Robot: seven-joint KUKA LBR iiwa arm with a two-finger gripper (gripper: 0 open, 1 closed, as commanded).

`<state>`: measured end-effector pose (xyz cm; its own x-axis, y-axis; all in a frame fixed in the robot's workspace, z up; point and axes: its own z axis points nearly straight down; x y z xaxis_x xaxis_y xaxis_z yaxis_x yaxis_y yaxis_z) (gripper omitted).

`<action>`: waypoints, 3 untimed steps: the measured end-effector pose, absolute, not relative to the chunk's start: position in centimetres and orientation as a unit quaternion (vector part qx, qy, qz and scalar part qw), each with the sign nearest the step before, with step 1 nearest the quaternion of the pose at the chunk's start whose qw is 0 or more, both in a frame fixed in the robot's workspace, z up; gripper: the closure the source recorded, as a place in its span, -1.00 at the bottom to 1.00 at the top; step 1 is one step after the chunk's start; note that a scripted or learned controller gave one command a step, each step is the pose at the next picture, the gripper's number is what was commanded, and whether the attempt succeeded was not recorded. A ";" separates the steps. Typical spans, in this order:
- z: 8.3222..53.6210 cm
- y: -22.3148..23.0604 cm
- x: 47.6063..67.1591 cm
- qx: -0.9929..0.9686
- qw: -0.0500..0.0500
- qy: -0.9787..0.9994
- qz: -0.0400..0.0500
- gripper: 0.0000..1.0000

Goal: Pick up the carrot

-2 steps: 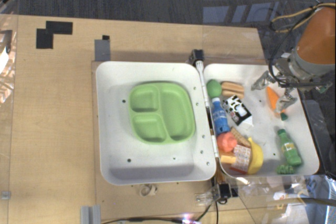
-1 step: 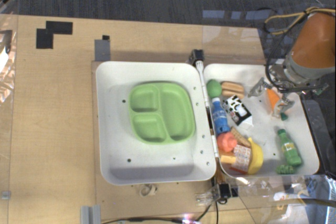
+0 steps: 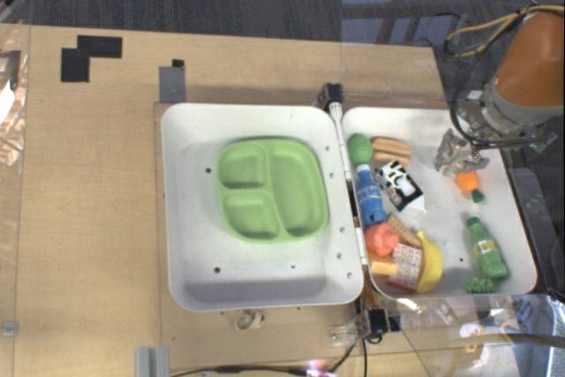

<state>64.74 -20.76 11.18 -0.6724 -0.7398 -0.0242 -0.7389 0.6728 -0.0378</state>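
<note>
Lying short and orange with a green tip, the carrot [image 3: 467, 184] points lengthwise down-right, just below the pincer [image 3: 459, 156], whose spread I cannot tell.

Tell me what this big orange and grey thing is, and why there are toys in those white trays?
That is a robot arm, filmed by one camera above the bench, looking down. It reaches in from the right. Its gripper hangs over the right tray, close to a little orange carrot it should pick up. Nothing is held. That tray also has a banana, a blue bottle, a green bottle and a hot dog. The left tray holds a green plate with three sections.
</note>
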 end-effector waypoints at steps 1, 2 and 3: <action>9.0 -20.7 58.3 -0.657 0.005 0.754 -0.006 1.00; 19.1 -4.1 64.4 -0.527 0.010 0.850 -0.001 1.00; 38.4 -11.2 66.2 -0.643 0.010 0.765 -0.009 1.00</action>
